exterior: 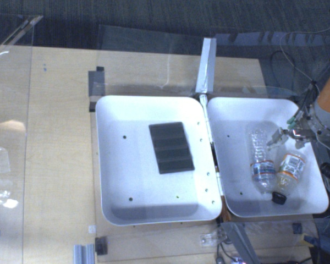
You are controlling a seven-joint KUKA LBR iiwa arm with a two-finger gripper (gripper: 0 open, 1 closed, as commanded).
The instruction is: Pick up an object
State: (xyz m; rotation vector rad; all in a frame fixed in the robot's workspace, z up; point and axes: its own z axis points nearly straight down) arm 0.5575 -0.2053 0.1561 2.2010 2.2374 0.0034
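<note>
Small amber bottle [290, 170], black cap | clear bottle [262, 157] alongside | hand [289, 134] fingers apart

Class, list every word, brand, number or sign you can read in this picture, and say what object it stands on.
No text can be read.
Clear bottle: blue label, print too blurred.
Small bottle: orange and white label, print too small.
Dark ridged block: no markings visible.

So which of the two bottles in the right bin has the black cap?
The small bottle with the orange-and-white label, nearer the arm; its black cap points toward the bin's near edge. The clear bottle beside it carries a blue label.
</note>
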